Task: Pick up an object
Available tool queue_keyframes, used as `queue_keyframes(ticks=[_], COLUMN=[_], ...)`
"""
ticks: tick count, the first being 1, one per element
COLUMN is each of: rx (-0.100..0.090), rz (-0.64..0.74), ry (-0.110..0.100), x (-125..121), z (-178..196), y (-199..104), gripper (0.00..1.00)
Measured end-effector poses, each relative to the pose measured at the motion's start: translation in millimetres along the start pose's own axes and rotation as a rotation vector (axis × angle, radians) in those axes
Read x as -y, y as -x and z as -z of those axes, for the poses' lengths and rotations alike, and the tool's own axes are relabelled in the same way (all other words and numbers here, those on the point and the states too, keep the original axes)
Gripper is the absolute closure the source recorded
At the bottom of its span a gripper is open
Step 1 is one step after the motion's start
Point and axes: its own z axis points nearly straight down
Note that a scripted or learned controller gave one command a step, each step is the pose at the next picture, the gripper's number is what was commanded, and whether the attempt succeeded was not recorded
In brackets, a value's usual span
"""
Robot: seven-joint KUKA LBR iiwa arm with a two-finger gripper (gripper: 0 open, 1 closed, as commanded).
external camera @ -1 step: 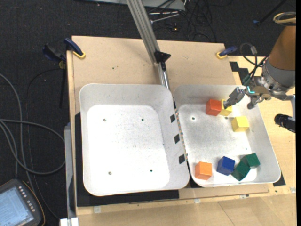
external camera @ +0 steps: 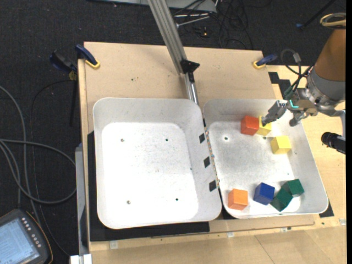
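Jaws [external camera: 270, 118] state unclear, fingertips merging with small yellow block [external camera: 264, 129] beside orange-red block [external camera: 249, 125]; arm cropped at right.

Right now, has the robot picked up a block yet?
Not yet. All the blocks lie in the right bin. The tool is low at the bin's far side, right by a small yellow block next to the red block. I can't tell whether it grips it. Lifting a block is what is left.
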Motion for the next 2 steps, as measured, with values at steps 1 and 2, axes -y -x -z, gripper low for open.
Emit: queue_keyframes(ticks=[1,2], rx=[-0.001,-0.001], rz=[0.0,-0.002], ry=[-0.005,-0.003], x=[-7,-7], z=[-60,-113], y=[1,0], gripper=[0.0,0.0])
